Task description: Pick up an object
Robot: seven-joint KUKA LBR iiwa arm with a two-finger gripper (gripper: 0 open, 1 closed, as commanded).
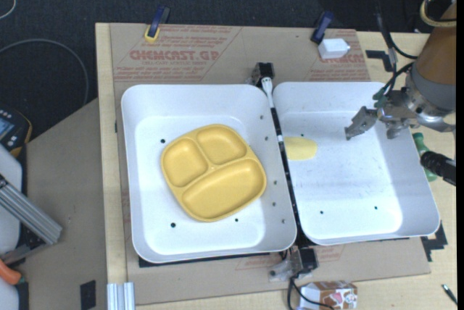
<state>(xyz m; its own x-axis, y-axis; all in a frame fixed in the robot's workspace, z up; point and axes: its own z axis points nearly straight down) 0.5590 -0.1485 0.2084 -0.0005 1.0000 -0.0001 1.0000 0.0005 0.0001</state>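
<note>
A yellow divided plate (212, 172) lies in the left bin (145, 109), tilted a little across its floor. In the right bin (362, 218) a small pale yellow piece (299, 148) rests against the left wall. My gripper (377, 127) hangs over the upper right part of the right bin, well to the right of the yellow piece. Its fingers (358, 124) are spread open with nothing between them.
Both bins sit on a brown board (217, 51) held by clamps (155, 24) at the back. A white block (333, 48) lies behind the right bin. A green-tipped tool (433, 164) sits at the right bin's right rim. A black hinge (263, 74) joins the bins.
</note>
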